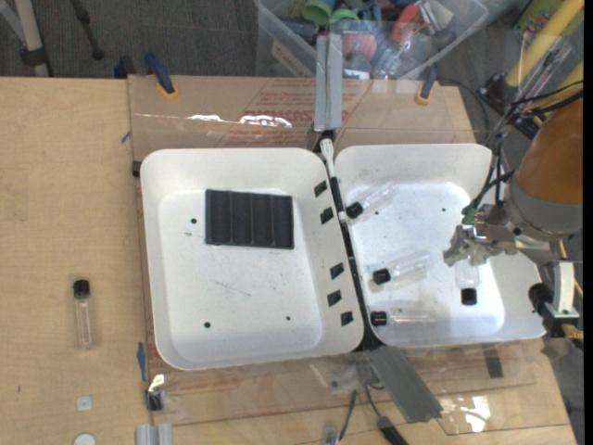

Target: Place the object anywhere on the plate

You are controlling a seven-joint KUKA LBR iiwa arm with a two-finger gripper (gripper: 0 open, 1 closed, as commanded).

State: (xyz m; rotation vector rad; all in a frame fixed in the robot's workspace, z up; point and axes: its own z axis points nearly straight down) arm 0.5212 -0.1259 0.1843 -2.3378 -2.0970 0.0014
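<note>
Camera view: pincer hovers near right bin's right wall.

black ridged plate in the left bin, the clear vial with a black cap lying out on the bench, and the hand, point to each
black ridged rectangular plate [249, 219], camera view, middle of its top face
clear glass vial with a black cap [84, 315], camera view, mid-body, on the wooden bench
hand [466, 250], camera view, metal tip over the right bin

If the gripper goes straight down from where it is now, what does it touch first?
Probably the bare floor of the right bin: the gripper hangs over it, with a small black cap just nearer the camera. Depth is unclear, so it may clip the cap.
</note>
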